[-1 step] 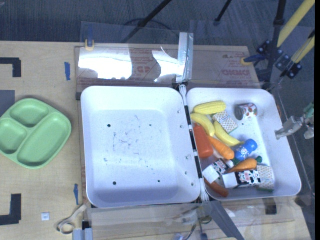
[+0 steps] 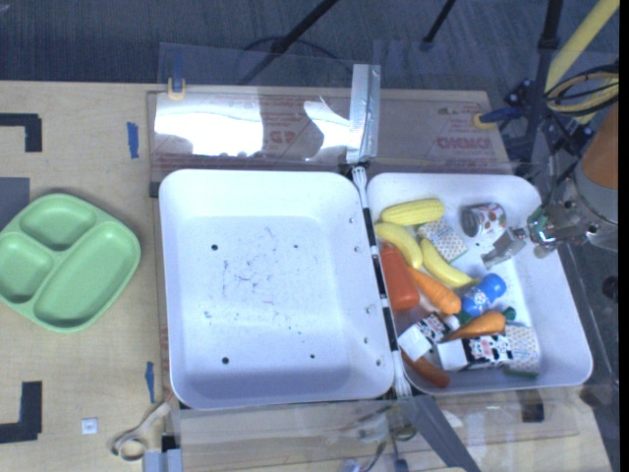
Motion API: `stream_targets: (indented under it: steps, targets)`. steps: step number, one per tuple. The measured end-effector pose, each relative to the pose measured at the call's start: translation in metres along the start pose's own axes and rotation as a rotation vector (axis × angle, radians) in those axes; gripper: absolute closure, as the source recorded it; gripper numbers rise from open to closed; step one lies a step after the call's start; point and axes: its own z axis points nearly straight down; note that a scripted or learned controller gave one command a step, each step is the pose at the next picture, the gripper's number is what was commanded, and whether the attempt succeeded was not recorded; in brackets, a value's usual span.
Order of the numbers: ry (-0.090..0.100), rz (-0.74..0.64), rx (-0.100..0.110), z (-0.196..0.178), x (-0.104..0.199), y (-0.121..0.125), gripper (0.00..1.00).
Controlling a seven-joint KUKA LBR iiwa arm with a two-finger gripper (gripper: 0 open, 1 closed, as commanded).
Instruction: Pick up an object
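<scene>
With can (image 2: pixel 483 219) beside gripper (image 2: pixel 511 244)

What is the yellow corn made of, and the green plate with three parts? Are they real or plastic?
The corn looks like toy plastic: its yellow is even and a bit shiny, though the picture is too small to be sure. The green plate beside the bins also looks like moulded plastic, with smooth rounded dividers, one flat pale colour and a soft matte sheen.

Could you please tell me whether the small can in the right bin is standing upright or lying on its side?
On its side: the can shows a round end face toward the camera, resting on the right bin floor.
</scene>
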Motion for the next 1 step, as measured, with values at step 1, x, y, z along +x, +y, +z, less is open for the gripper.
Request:
stream_targets:
  steps: [1]
  targets:
    - [-0.002,-0.071,-0.003,-0.0304,-0.0031,0.0075,0.00]
